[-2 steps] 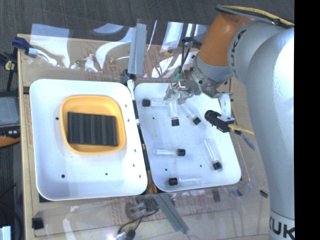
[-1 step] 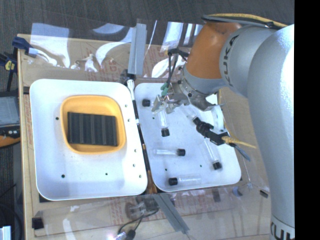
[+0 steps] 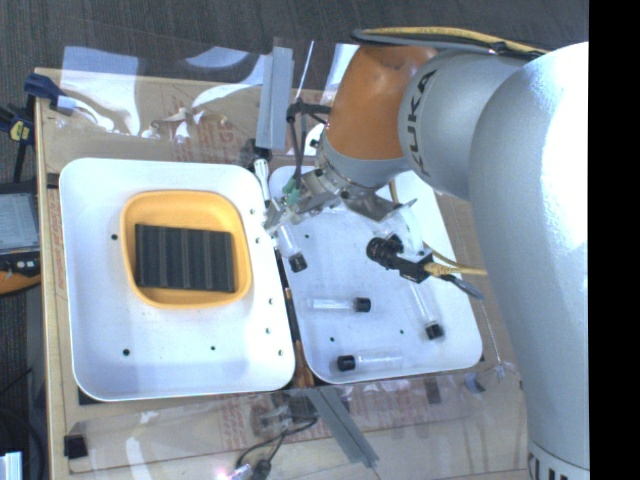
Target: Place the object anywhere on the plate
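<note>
1. Yellow plate (image 3: 185, 213) with its dark ribbed insert lay in the left bin (image 3: 100, 348).
2. Clear vials (image 3: 338, 305) lay in the right bin (image 3: 460, 353).
3. Gripper (image 3: 290, 205) hovered at the right bin's upper-left corner; whether the jaws were wide, narrow or loaded could not be told.
4. Recommended: confirm the grasp before crossing to the plate.

One fixed overhead camera looks slantwise down on both bins (image 3: 270, 368).

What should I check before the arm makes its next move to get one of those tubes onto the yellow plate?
1. Yellow plate sits flat in left bin: ok.
2. Black ridged insert covers the plate's middle; free space: not ok.
3. Tubes lie in right bin, like the front tube: ok.
4. Gripper over the right bin's far-left corner: ok.
5. Tube held: cannot tell.
</note>
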`<state>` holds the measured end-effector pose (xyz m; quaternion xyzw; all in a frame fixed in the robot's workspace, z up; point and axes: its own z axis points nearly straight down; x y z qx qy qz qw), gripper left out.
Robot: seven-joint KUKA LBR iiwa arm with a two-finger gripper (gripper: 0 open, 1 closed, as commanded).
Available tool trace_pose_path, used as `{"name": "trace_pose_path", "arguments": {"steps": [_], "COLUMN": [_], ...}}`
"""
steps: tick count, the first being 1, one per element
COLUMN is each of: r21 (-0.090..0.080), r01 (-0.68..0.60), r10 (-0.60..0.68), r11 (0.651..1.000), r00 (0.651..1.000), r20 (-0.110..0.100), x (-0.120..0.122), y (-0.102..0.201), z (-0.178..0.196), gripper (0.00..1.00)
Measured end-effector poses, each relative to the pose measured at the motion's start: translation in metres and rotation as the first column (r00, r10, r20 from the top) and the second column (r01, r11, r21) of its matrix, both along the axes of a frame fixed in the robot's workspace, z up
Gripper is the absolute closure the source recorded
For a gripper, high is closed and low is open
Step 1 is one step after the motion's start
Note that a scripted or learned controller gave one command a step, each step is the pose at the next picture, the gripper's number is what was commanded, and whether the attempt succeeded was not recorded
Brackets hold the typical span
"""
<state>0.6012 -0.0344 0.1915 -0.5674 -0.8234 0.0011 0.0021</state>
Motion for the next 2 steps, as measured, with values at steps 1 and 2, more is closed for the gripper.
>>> {"name": "trace_pose_path", "arguments": {"steps": [1, 2], "r21": [0.000, 0.000], "r01": [-0.100, -0.099], "r10": [0.100, 0.099], "r11": [0.995, 0.995], "r00": [0.995, 0.995], "r20": [0.000, 0.000], "x": [-0.0243, -0.0242], "y": [0.0504, 0.0498], "z": [-0.0007, -0.0007], "gripper": [1.00, 0.00]}}
